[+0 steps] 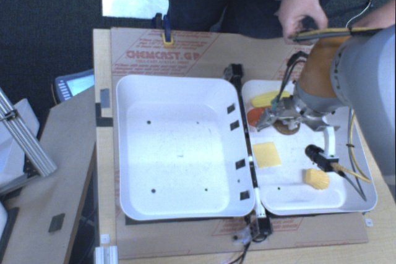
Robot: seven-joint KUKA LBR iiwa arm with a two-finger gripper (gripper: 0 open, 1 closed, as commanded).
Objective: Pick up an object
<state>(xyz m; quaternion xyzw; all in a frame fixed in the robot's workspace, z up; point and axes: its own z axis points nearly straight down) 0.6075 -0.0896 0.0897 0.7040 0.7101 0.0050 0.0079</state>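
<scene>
The arm reaches in from the right and its gripper (272, 115) hangs low over the far end of the right bin (346, 198). Whether the jaws are apart or together, I cannot tell, since the wrist hides them. Right under it sit a red piece (255, 115), a yellow piece (265, 98) and a brown round thing (286, 127), all crowded together. Nearer the middle lies a flat yellow square (267, 154), and a small yellow lump (317, 178) rests well apart towards the near corner. These look like light, stiff toy pieces, probably smooth. The lump looks easiest: pinch across its sides. The flat square offers little edge to grip. The left bin (130, 133) waits alongside.
</scene>
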